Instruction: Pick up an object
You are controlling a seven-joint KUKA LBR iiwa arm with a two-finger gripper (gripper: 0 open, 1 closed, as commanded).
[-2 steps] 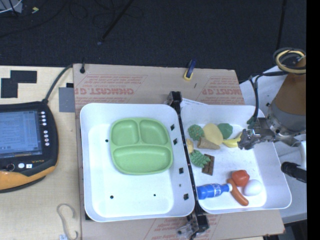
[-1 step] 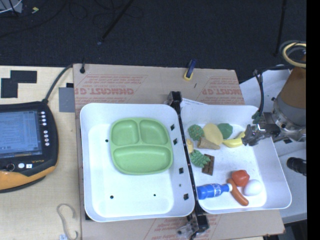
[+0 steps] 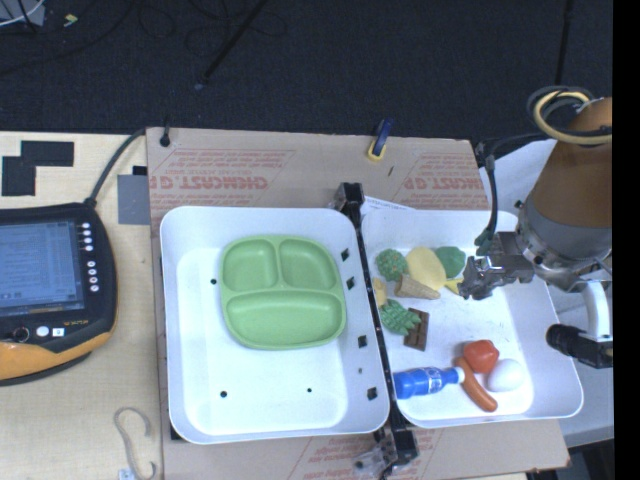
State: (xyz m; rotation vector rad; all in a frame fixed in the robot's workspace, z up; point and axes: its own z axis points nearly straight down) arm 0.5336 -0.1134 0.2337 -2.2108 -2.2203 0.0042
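Observation:
My gripper (image 3: 474,280) hangs low over the right bin (image 3: 545,398), just right of a cluster of toy food: a yellow piece (image 3: 425,264), a green piece (image 3: 451,259) and a tan wedge (image 3: 417,287). A small yellow bit shows right at the fingertips, but whether it is gripped is unclear. Further left lie a green broccoli-like piece (image 3: 390,264), another green leafy piece (image 3: 398,317) and a brown block (image 3: 417,330). Near the front of the bin are a blue bottle (image 3: 424,381), a red piece (image 3: 480,354), an orange carrot-like stick (image 3: 477,390) and a white egg (image 3: 506,375).
The left bin (image 3: 200,388) holds a green divided plate (image 3: 283,291). A black divider (image 3: 366,308) runs between the bins. A tablet-like pendant (image 3: 50,278) lies on the bench at far left. The arm's grey and orange body (image 3: 575,188) fills the right side.

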